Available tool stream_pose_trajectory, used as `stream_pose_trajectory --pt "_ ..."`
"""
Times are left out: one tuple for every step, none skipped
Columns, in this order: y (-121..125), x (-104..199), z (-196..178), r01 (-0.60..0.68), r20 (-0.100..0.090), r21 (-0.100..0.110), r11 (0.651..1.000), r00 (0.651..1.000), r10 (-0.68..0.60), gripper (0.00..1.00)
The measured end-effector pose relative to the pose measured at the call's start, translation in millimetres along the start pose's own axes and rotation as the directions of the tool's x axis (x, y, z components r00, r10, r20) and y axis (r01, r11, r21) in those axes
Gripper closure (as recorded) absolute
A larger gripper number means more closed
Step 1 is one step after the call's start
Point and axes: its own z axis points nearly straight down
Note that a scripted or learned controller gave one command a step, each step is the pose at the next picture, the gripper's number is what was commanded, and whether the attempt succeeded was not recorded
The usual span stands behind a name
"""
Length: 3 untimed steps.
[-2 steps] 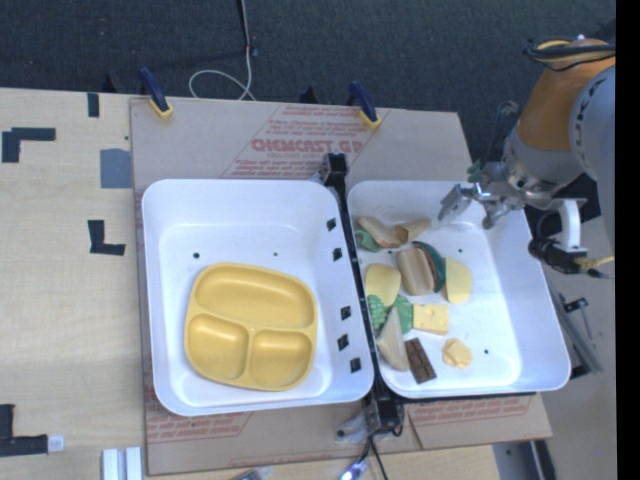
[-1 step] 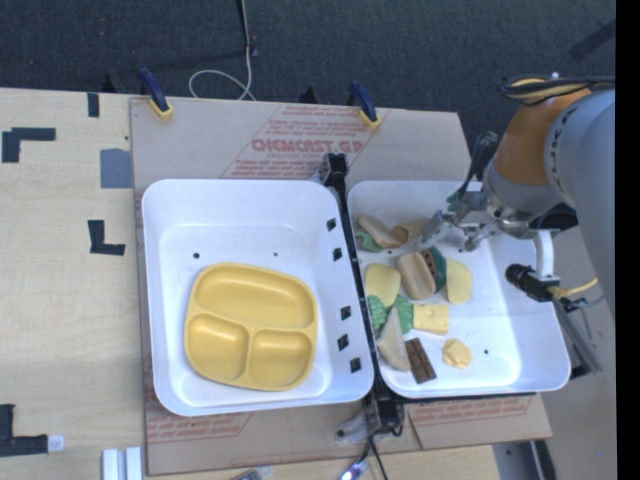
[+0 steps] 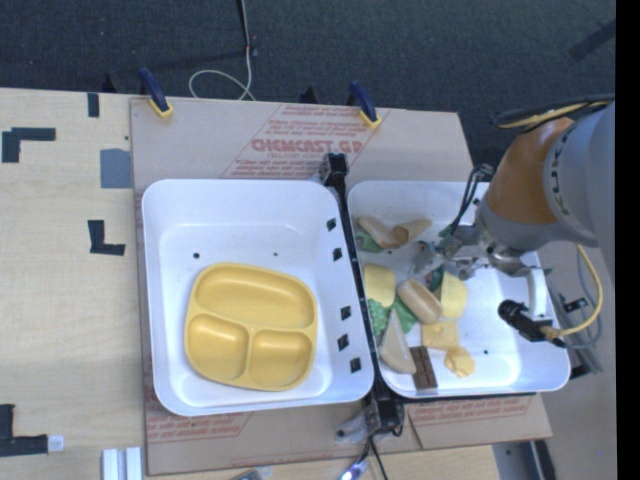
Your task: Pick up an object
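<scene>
In the right bin [image 3: 545,373], our hand [image 3: 445,253] sits low over the pile of play food, near the top of the heap. The closest thing to grab is the hot dog [image 3: 420,301], just below the hand and a little to the left. It lies on a slant, with its long side running from upper left to lower right. It looks tan and brown, like a bun with a sausage. A yellow block [image 3: 453,295] rests right beside it. We cannot tell if the hand is wide or narrow, or if anything is in it.
</scene>
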Motion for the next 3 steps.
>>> stream_pose_trajectory --pt "2 2 -10 0.002 -0.009 0.005 1.000 1.000 -0.002 1.00" --pt "45 85 -102 0.012 -0.005 0.001 1.000 1.000 -0.012 1.00" --pt "25 140 -96 0.007 -0.005 0.013 1.000 1.000 -0.007 1.00"
